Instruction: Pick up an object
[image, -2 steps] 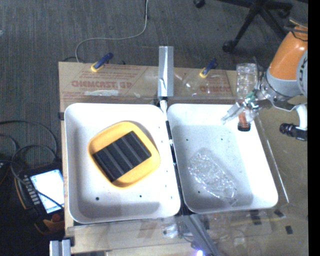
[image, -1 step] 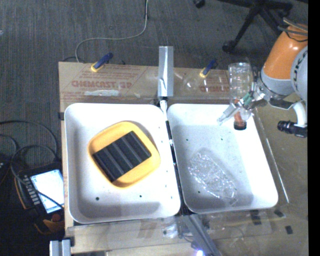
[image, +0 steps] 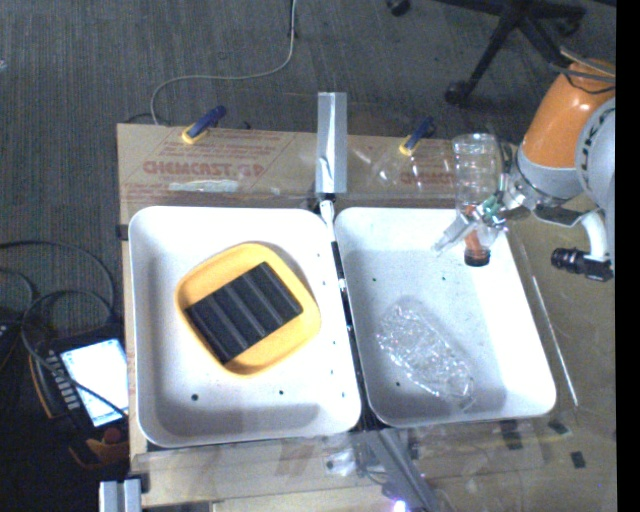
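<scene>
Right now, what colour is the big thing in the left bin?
Yellow-orange rim with a ribbed black centre, clearest in the camera view.

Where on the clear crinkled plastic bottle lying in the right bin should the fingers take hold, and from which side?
Probably from above, across the narrow middle of the clear crinkled plastic bottle. It lies flat on the floor of the right white bin, its long axis running diagonally, so the fingers would close across its width. The crushed surface may slip.

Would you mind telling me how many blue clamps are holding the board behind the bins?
2. One clamp sits at the board's far edge behind the left bin; the other clamp behind the right bin.
</scene>
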